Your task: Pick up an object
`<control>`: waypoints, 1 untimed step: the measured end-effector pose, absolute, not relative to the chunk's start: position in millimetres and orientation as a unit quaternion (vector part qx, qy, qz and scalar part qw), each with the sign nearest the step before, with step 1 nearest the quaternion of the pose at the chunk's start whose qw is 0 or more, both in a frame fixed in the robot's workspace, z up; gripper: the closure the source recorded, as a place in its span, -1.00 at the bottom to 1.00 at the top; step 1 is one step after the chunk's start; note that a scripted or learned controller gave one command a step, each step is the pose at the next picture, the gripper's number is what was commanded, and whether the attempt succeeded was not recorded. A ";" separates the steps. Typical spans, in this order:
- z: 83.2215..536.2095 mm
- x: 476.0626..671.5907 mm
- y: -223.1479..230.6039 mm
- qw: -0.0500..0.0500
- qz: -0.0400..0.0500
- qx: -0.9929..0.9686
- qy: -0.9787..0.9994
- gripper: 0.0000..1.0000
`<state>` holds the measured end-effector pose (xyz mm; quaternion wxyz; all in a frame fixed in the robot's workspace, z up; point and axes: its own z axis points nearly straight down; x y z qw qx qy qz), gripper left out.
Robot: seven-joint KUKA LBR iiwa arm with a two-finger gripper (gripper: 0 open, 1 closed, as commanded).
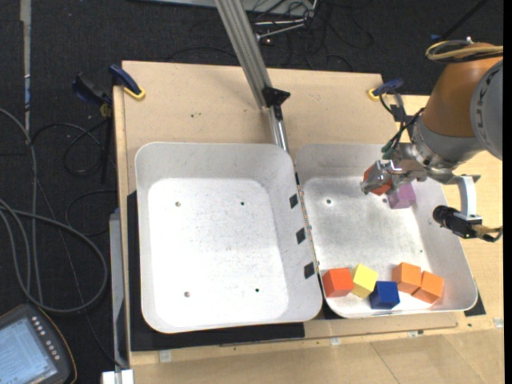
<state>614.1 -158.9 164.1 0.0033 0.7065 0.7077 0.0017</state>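
My gripper [382,179] hangs low over the back of the right bin [448,250], reaching in from the right. A small red-orange block [378,186] shows right at the gripper's tip; whether it is gripped or merely lies beside the tip cannot be told. A purple block [403,195] sits just to the right of it, touching or nearly touching the gripper. Along the bin's front wall lie an orange block [338,281], a yellow block [365,279], a blue block [386,294] and two more orange blocks [421,282].
The left bin [152,214] stands beside the right one, their rims meeting at the middle. A slanted metal pole [248,54] reaches down to the bins' back junction. Blue-and-yellow clamps [124,78] grip the board's back corners.
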 end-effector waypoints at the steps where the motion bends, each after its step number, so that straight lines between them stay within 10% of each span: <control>1: 214.4 614.9 -148.7 0.003 0.002 0.706 0.708 1.00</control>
